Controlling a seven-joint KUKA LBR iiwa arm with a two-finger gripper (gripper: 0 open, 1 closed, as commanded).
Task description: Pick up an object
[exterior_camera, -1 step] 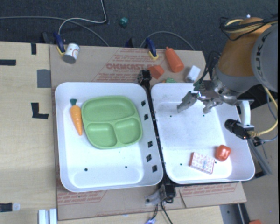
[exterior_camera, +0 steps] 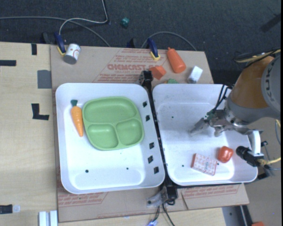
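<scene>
While my gripper (exterior_camera: 194, 128) hangs over right bin (exterior_camera: 179, 95), fingers look parted, nothing between them. Tips over bare floor, well apart from card (exterior_camera: 204, 164) and red toy (exterior_camera: 224, 153), both toward near edge from tips. Judgement: card lies flat, hard to pinch; red toy better target. To do well: centre over toy, straddle it, descend to floor, then close. Wall just beyond toy; keep fingers off it.

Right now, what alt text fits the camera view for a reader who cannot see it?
The arm's pincer hovers over the right bin, above a red tomato-like toy and a pink patterned block. The left bin holds a green divided plate with a toy carrot beside it.
</scene>
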